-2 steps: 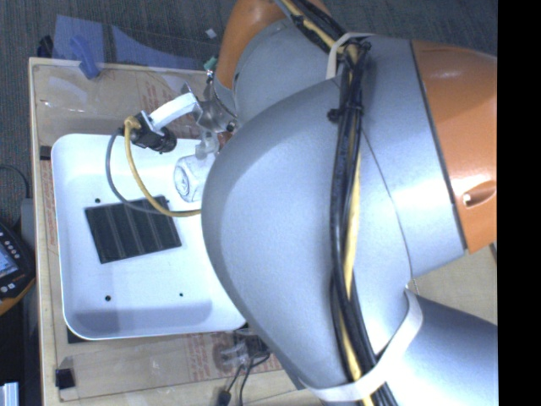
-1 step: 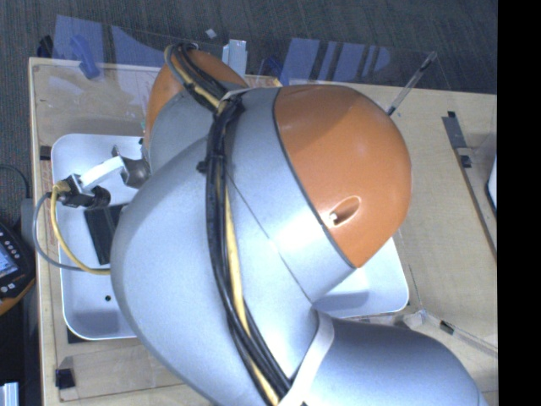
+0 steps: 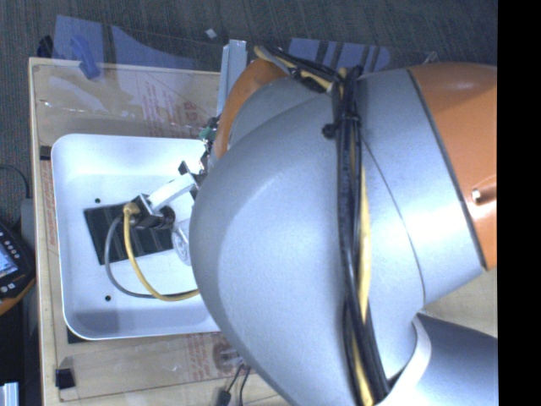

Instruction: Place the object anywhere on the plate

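Observation:
A flat black rectangular plate (image 3: pixel 106 231) lies on the floor of the left white bin (image 3: pixel 72 167), left of centre. My gripper (image 3: pixel 181 242) hangs over the plate's right end, low in the bin, and the big grey arm covers nearly all of it. A small pale rounded part shows there at the arm's edge; I cannot tell whether it belongs to the gripper or is an object. No object shows plainly on the plate or elsewhere in the bin.
The grey arm with its orange band (image 3: pixel 456 142) covers the right bin and the left bin's right side. Bare white floor shows above and below the plate. A dark device (image 3: pixel 10 260) sits off the bench's left edge.

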